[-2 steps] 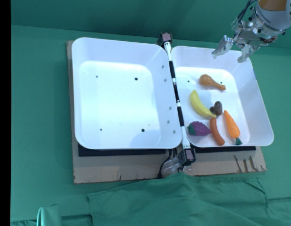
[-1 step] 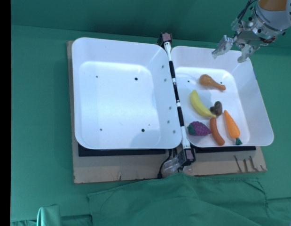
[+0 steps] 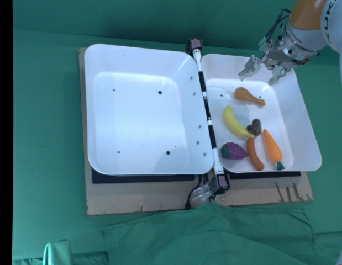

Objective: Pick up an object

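My gripper (image 3: 263,72) hangs open over the back of the right bin (image 3: 303,130), its two fingers spread with nothing between them. Just in front of it lies a brown toy chicken drumstick (image 3: 248,96). Further forward in the same bin are a yellow banana (image 3: 234,122), a small dark brown piece (image 3: 254,127), a purple bunch of grapes (image 3: 233,150), an orange-red sausage (image 3: 254,154) and an orange carrot (image 3: 272,148). All the toys rest on the bin floor, apart from the gripper.
The left bin (image 3: 143,110) lies beside the right one, split from it by a black-and-white bar (image 3: 206,110). Both sit on a cardboard sheet (image 3: 137,203) over green cloth. A rumpled green cloth fold (image 3: 215,236) lies at the front.
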`<state>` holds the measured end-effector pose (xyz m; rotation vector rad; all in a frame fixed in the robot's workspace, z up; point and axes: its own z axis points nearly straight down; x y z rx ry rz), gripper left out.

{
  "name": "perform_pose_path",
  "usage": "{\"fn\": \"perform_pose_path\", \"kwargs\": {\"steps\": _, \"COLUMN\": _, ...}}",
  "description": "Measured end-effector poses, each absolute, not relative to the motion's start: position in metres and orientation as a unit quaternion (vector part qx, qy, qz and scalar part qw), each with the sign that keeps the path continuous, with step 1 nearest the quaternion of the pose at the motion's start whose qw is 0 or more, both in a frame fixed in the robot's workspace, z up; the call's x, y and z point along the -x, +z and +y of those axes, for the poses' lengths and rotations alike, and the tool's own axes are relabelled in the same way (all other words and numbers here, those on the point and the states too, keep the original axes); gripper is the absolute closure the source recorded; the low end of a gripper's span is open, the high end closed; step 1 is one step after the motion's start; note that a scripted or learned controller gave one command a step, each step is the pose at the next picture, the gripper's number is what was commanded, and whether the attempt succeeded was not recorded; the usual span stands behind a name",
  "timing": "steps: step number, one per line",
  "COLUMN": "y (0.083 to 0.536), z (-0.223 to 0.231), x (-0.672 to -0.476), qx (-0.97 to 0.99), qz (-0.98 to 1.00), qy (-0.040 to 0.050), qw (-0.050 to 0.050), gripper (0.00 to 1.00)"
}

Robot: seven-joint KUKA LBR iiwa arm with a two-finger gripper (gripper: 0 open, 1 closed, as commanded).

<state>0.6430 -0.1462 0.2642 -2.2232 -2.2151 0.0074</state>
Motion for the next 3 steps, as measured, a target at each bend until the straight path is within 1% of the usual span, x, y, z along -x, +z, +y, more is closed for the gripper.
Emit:
{"fn": "perform_pose_path", "kwargs": {"steps": 1, "y": 0.204, "z": -0.141, "x": -0.639, "qx": 0.708, "qz": -0.706, "qy": 0.003, "qw": 0.003, "gripper": 0.0}}
{"fn": "perform_pose_path", "kwargs": {"steps": 2, "y": 0.182, "z": -0.143, "x": -0.641, "qx": 0.708, "qz": -0.706, "qy": 0.0004, "qw": -0.001, "gripper": 0.0}}
{"fn": "perform_pose_path", "kwargs": {"steps": 3, "y": 0.195, "z": -0.145, "x": -0.644, "qx": 0.71, "qz": -0.705, "qy": -0.0017, "qw": -0.007, "gripper": 1.0}}
